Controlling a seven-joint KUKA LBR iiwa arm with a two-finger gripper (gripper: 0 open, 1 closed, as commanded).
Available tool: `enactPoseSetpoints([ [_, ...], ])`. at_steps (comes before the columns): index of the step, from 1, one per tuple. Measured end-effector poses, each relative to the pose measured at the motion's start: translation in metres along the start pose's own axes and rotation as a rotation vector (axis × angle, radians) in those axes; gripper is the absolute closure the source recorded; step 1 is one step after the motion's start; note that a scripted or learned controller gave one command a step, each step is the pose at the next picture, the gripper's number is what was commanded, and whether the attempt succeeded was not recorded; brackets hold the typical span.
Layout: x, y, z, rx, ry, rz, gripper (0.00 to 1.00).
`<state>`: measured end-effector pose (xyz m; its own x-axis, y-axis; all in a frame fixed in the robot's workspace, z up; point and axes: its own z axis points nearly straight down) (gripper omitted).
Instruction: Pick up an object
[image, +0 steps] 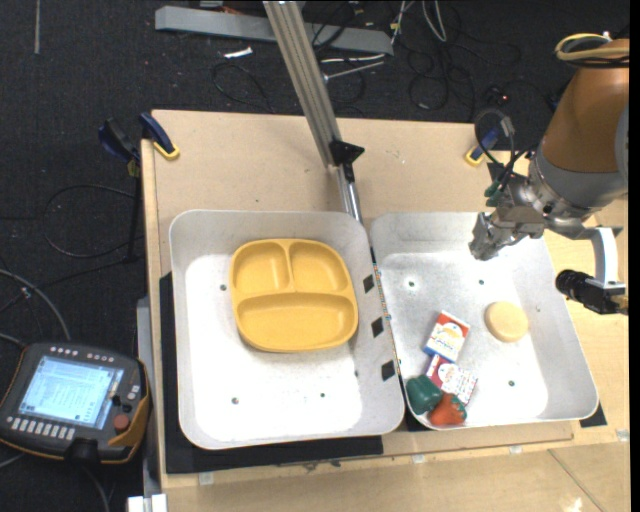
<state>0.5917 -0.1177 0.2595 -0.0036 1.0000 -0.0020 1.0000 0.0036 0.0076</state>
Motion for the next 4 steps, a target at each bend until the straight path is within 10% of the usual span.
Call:
enactPoseSetpoints([
  [4,0.198,-0.062,0.02,0.01,0.003,-0.005,1.0],
])
